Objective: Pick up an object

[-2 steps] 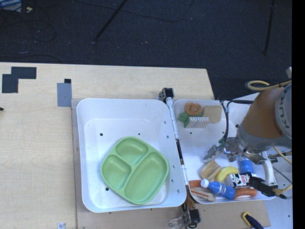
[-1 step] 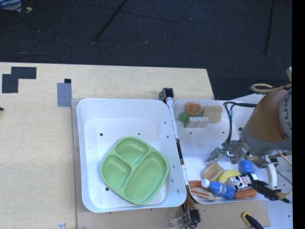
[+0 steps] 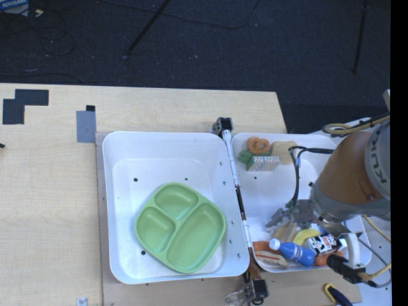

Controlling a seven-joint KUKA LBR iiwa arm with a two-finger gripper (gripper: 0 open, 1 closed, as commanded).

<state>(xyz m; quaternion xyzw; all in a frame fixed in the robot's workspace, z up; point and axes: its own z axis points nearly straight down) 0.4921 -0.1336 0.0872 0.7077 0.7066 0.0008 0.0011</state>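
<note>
Reached in from the right, low over the right bin (image 3: 255,190), with the pincer (image 3: 285,217) down among the clutter at that bin's near end. Could not tell whether the pincer was open or closed, nor whether anything sat within it. Lay just near of the pincer: a blue bottle (image 3: 293,252) with a white cap, on its side, touching a hot-dog toy (image 3: 269,257) to its left. Sat at the bin's far end, well apart from the pincer: an orange ring-shaped toy (image 3: 258,145) beside a green-and-white brush (image 3: 260,162). Held in the left bin (image 3: 121,171): a green divided plate (image 3: 180,227), flat, toward the near right corner. Rested on a pale wooden counter (image 3: 44,203).
</note>
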